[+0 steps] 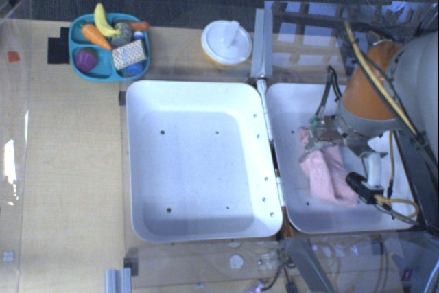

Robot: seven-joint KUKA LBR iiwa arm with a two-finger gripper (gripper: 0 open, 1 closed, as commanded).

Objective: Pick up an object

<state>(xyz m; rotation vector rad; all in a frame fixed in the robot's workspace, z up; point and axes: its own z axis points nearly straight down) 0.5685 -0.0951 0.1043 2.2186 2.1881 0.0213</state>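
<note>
A pink cloth [324,175] lies crumpled in the right bin [291,113], near its middle. My gripper [317,139] hangs low over the cloth's upper end, right at the fabric. The grey arm with its orange band comes in from the right and covers the bin's right side. The wrist hides whether anything is held.
The left bin [199,158] sits beside the right one. A blue tray [77,65] with toy food stands at the back left of the bench. A white and yellow lidded bowl [226,42] stands behind the bins. A metal frame rises behind the right bin.
</note>
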